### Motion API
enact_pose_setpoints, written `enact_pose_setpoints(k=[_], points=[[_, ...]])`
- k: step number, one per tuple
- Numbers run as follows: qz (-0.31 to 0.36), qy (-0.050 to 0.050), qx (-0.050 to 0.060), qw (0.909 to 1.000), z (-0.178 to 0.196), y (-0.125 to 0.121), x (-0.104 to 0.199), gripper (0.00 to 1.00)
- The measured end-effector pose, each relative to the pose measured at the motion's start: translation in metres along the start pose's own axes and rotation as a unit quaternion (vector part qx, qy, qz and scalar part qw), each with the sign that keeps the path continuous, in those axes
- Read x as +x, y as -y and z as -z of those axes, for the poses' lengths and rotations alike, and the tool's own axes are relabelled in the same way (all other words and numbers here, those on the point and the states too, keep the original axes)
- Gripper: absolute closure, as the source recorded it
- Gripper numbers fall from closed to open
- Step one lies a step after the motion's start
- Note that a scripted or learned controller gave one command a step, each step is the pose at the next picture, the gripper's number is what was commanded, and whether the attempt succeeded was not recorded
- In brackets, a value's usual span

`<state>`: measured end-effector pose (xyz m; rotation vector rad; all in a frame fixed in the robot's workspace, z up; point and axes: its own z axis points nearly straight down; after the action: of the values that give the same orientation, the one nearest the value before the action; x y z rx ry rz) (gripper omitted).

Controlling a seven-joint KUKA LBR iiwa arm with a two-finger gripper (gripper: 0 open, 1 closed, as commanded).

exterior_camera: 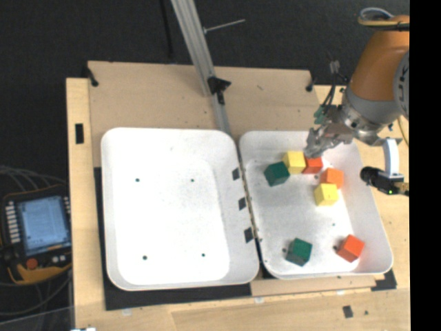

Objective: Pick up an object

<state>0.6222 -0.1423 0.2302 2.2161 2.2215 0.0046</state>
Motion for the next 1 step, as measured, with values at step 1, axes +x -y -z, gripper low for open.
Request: enact_pose_setpoints(k=[1], points=[[0.002, 0.000, 0.002, 1.0000, -0.0087, 0.0020, 0.0521, 1.00]])
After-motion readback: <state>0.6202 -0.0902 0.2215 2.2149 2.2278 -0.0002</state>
